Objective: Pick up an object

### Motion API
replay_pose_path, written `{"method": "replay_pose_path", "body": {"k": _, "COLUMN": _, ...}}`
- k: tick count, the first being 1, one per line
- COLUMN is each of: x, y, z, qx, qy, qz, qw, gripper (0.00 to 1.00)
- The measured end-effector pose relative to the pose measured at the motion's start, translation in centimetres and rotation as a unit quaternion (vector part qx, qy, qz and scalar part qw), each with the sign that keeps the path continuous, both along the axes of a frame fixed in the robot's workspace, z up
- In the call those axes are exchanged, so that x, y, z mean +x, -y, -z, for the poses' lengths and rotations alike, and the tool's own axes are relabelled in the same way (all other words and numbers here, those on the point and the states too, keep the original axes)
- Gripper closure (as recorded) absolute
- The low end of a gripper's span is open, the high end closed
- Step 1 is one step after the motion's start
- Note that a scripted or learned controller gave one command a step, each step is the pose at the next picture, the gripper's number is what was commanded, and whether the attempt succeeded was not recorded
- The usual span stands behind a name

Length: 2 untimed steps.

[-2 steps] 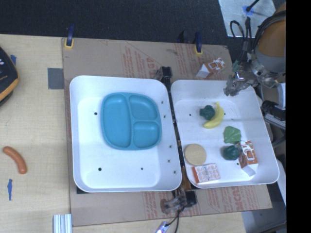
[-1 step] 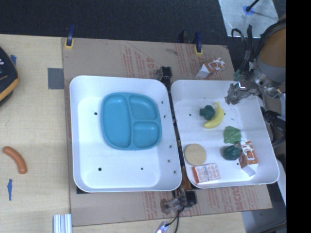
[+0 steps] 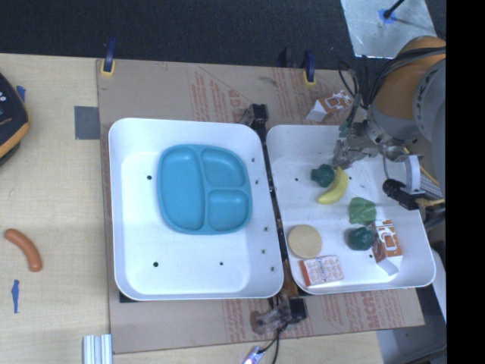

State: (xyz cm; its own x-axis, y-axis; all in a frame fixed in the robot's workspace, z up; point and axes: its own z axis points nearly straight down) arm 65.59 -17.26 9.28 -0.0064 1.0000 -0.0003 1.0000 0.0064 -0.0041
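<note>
- Two shallow white bins sit side by side on the bench, on a sheet of brown cardboard; the camera view looks down on both at a slant.
- The left bin holds a blue divided tray, lying flat near its middle with three compartments facing up.
- The right bin holds the small objects: a dark green piece touching the upper end of a yellow banana, a light green piece below and to the right of them, and a dark teal piece just under that.
- A round tan disc lies toward the lower left of the right bin, with a red-and-white packet just below it, and a small orange-and-white carton beside the teal piece near the bin's right wall.
- The arm reaches in from the right, and the gripper hangs low over the upper part of the right bin, just above and to the right of the banana and the dark green piece.
- Whether the fingers are open or closed cannot be told from here; nothing shows between them.
- Another orange-and-white packet lies on the cardboard just beyond the right bin's far edge.
- An orange sausage-shaped toy lies on the bare bench well to the left of the bins, and a black-and-yellow device sits at the left edge.
</note>
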Motion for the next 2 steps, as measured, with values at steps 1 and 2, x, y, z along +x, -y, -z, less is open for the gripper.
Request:
{"method": "replay_pose_path", "body": {"k": 1, "x": 0.1, "y": 2.0, "z": -9.4, "qx": -0.0002, "qy": 0.002, "qz": 0.001, "qw": 1.0, "gripper": 0.0}}
{"method": "replay_pose_path", "body": {"k": 2, "x": 0.1, "y": 3.9, "z": -12.0, "qx": 0.0, "qy": 0.002, "qz": 0.002, "qw": 1.0, "gripper": 0.0}}
